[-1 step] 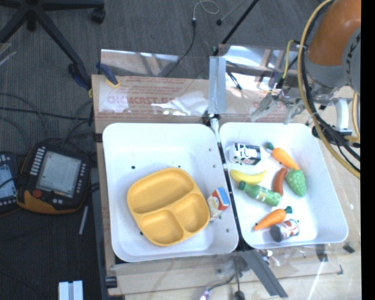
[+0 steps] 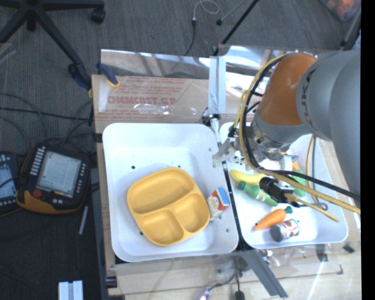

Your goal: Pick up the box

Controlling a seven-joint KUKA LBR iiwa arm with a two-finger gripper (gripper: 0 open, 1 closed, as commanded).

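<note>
Nothing of the pick was done yet: the box (image 2: 219, 201) lay in the left bin (image 2: 123, 146) at three o'clock of the yellow tray (image 2: 167, 205), while the arm (image 2: 304, 99) hung over the right bin (image 2: 328, 231), its fingers' state impossible to tell.

You are looking at a robotics lab, not a home or a kitchen. The grey arm (image 2: 328, 88) with its orange band reaches over a bench (image 2: 146, 96) bearing two shallow white bins (image 2: 117, 152) side by side. A teach pendant (image 2: 55, 179) lies on the dark carpet (image 2: 41, 82) at the left, cables trail around it, and the base of an office chair (image 2: 47, 14) stands near the top.
</note>
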